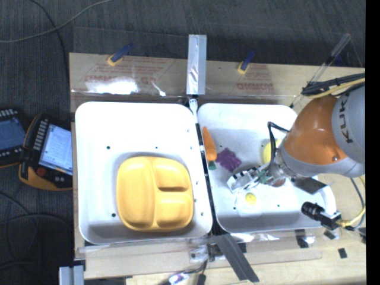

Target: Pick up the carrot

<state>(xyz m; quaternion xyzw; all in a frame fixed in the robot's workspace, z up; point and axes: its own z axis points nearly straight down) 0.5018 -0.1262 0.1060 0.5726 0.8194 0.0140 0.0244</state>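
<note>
The orange carrot (209, 145) lies against the left wall of the right bin (279, 218), pointing towards the back. My gripper (241, 181) hangs low over the middle of the same bin, to the right of the carrot and nearer the front, apart from it. Between the two lies a purple item (228, 158). The arm's orange band (314, 140) covers the bin's right side.
A small yellow piece (250, 198) sits just in front of the gripper. Another yellow item (265, 152) peeks out beside the arm. In the left bin (95, 129) rests a yellow divided tray (155, 192).
</note>
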